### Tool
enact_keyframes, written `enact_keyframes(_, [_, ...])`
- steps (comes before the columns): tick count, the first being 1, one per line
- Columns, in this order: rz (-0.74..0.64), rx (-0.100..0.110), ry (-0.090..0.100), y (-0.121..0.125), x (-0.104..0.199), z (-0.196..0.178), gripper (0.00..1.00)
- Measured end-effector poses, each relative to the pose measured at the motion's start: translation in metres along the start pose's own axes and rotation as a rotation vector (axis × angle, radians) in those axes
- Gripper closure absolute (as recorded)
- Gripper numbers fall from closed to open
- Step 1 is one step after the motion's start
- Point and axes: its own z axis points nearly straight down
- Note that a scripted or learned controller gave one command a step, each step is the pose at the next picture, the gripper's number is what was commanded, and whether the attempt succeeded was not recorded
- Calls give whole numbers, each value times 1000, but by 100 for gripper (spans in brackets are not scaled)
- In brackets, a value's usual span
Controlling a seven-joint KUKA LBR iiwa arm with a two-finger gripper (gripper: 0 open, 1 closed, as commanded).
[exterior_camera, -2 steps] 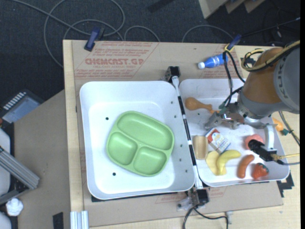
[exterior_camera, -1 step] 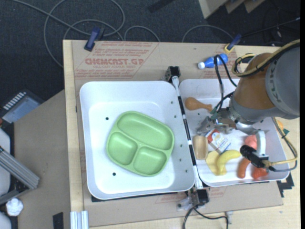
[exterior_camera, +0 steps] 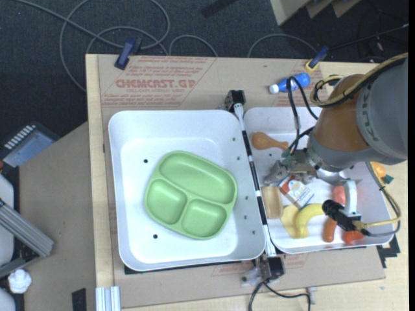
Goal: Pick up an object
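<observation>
Hovering our gripper, its grip state indiscernible, we judge the banana just below-right, lying crosswise.

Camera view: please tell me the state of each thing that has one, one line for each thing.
Green tray: lies flat and right side up in the left bin, its compartments bare.
Banana: lies in the right bin, touching other items.
Tool: low inside the right bin, over the pile of items.
Arm: reaches in over the right bin.
</observation>
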Motion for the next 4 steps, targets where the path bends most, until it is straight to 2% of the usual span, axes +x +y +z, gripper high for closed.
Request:
enact_keyframes(1, [1,-3,-2,9,-3,0,0])
enact_keyframes(2, [1,0,-1,-17,-3,0,0])
enact_keyframes(3, [1,-3,-2,-8,-11,0,0])
enact_keyframes(4, [0,-3,-1,-3,0,0,0])
